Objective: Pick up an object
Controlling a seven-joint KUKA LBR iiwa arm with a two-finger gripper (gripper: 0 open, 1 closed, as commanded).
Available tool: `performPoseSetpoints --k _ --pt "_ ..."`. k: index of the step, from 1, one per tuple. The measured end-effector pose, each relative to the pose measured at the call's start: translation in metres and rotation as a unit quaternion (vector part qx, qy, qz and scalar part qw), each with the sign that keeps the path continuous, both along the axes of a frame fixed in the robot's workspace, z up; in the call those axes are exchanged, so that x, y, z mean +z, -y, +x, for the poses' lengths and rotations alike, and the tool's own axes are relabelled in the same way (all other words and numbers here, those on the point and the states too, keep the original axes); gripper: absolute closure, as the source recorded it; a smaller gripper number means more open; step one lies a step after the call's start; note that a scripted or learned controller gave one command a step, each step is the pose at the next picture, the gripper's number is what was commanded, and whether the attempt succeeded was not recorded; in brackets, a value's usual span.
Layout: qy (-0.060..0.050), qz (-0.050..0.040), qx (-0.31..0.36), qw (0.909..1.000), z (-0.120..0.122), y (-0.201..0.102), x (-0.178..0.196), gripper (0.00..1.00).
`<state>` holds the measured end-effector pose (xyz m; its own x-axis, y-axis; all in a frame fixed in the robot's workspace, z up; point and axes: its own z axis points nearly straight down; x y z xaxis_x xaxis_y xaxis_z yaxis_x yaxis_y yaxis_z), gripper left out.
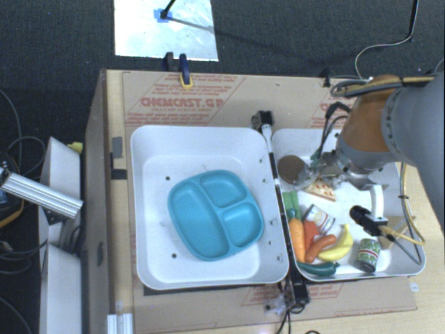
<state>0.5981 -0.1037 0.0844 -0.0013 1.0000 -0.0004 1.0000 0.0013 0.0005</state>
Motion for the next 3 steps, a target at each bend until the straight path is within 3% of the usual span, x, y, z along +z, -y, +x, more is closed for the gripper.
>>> performPoseSetpoints --k 1,2,3 --pt "0.001 0.0001 0.001 1.0000 0.043 -0.006 0.001 0.00" --pt "0.002 0.0001 0.002 1.0000 0.071 -0.015 0.001 0.00" --pt "0.002 -0.0004 0.000 1.0000 0.071 0.011 0.001 0.00"
